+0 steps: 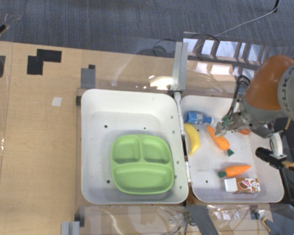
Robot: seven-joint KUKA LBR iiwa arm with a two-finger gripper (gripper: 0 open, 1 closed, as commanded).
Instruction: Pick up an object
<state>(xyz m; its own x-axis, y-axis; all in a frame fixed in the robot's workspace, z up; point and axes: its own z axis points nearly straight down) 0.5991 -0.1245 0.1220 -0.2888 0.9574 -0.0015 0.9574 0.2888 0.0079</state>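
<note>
Over on the left, the wooden desk (34,148) carries the left white bin (93,117), and in it sits a green divided plate (142,164), three compartments, nothing on it. Moving across the divider, the right white bin (265,190) is where the action is. A yellow banana (192,138) lies right along the bin's left wall, curved, its length running near to far. Just beyond it, a small blue packet (197,118) lies near the far-left corner.

Now the centre of that bin: an orange toy carrot (219,139) lies on a diagonal, its narrow end toward the far left, its green stub toward the near right. Directly over its far half comes the tool (229,124), dropping in on the grey arm with the orange band (265,85) from the right. Whether the tool is spread or clenched, I can't tell from here; it's dark and small against the carrot. Nothing is visibly held.

So the carrot looks like the target, and the key relation is this: it sits just below and slightly left of the tool, with its long axis slanting across the bin. My read is that a grasp would want to close across that slant, not along it.

Nearer the front, a second carrot (236,170) lies almost crosswise, and a small carton (242,185) sits just beside it at the front edge.
</note>
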